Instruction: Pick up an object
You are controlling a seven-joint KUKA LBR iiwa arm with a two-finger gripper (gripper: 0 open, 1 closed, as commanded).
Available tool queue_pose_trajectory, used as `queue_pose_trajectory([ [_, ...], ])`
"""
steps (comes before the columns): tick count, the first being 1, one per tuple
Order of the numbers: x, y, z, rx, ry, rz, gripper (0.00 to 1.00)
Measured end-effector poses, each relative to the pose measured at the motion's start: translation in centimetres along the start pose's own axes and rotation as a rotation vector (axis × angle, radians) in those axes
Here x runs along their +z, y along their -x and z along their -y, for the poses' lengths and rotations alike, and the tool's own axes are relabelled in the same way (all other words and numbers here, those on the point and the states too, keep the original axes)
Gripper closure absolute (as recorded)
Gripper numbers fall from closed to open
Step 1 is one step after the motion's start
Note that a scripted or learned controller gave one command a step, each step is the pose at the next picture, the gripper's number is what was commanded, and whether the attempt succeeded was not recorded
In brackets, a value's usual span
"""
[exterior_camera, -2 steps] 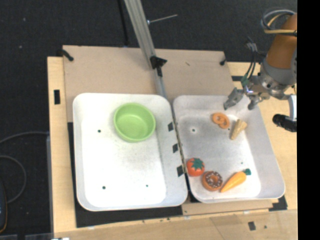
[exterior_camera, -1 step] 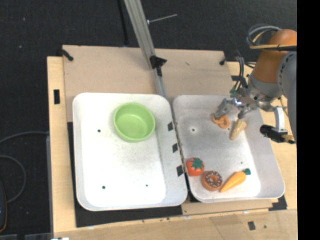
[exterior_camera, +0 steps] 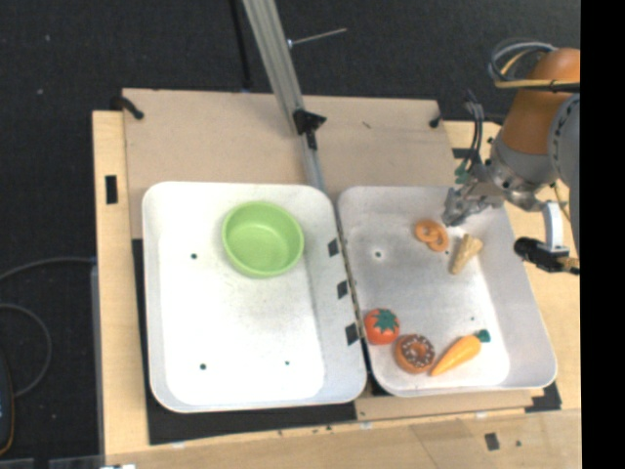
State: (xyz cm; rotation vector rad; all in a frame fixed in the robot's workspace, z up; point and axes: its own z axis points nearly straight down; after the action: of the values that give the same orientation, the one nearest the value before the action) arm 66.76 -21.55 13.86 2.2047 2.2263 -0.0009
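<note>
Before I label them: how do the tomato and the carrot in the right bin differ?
The tomato is round and red with a green top; the carrot is long, tapered and orange. The tomato sits against the bin's left wall; the carrot lies slantwise nearer its right. Both lie toward the near edge.

We saw two white bins: the left bin (exterior_camera: 176,360) and the right bin (exterior_camera: 391,223) looked like smooth plastic, dulled by grey speckling. The green bowl (exterior_camera: 262,239) looked like glossy plastic. The bench (exterior_camera: 215,135) appeared as matt board, like unfinished wood or cardboard. A slanted pole (exterior_camera: 273,52) looked like ribbed bare metal. The carrot (exterior_camera: 455,353) and tomato (exterior_camera: 381,326) seemed smooth, slightly shiny plastic.
</note>
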Motion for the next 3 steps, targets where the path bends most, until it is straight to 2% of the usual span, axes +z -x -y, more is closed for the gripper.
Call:
queue_pose_trajectory([
  [2,-10.4,0.9,1.0,0.009,0.003,-0.002,1.00],
  [3,-14.4,1.0,0.9,0.007,0.001,-0.004,1.00],
])
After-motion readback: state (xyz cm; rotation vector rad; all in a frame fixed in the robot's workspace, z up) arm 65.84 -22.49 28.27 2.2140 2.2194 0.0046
